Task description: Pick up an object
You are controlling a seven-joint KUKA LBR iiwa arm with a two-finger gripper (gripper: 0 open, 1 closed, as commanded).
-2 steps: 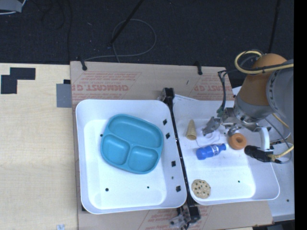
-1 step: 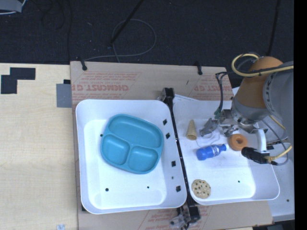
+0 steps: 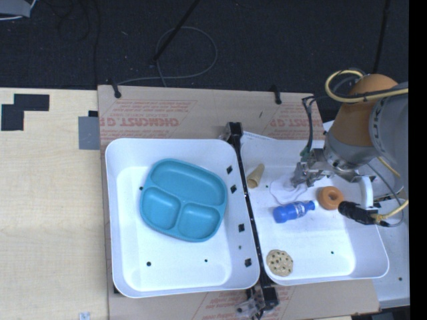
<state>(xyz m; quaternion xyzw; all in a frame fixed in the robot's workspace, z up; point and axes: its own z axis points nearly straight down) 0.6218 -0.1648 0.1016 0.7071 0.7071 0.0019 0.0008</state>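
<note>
2 glossy white bins [image 3: 127, 272]; smooth blue divided plate [image 3: 183, 200]

This is a robotics lab. A pale wooden bench [image 3: 47, 199] carries a cardboard sheet [image 3: 173, 115] with two shallow white bins [image 3: 127, 272] clamped side by side. Loose cables [image 3: 187, 42] trail over dark carpet at the far side, and a grey-and-orange arm [image 3: 373, 122] reaches in from the right.

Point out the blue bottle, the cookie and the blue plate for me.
blue bottle [image 3: 292, 211], camera view, middle of its body
cookie [image 3: 279, 262], camera view, its centre
blue plate [image 3: 183, 199], camera view, the divider ridge
</note>
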